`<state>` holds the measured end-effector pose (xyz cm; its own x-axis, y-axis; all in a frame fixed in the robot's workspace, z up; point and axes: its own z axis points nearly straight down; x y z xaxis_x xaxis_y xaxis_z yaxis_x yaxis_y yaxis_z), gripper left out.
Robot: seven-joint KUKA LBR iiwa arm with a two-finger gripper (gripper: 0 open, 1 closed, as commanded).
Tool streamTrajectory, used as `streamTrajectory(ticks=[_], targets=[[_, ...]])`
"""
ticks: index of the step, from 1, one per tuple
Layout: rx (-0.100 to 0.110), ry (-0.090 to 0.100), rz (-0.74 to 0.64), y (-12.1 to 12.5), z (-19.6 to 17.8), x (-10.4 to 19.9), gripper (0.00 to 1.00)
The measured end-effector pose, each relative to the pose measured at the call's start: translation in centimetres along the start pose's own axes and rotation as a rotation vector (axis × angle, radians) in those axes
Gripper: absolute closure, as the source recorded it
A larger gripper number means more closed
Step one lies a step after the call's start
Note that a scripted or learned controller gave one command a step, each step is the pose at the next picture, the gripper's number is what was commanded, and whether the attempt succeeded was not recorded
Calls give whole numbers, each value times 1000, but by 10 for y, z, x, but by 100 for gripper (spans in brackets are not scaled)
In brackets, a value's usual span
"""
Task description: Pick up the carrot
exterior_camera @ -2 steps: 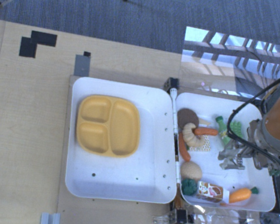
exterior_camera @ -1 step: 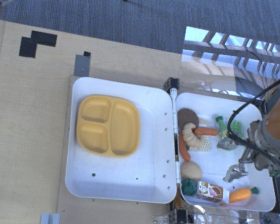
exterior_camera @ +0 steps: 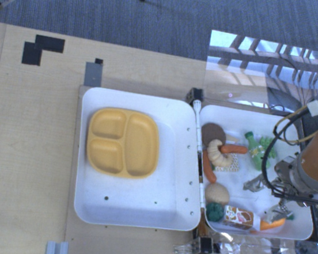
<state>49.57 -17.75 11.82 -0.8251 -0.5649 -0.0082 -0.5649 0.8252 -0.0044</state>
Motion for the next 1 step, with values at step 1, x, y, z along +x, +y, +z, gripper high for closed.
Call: streamTrajectory(ticks=[1], targets=[[7,-11,-170,-26,29,4,0]])
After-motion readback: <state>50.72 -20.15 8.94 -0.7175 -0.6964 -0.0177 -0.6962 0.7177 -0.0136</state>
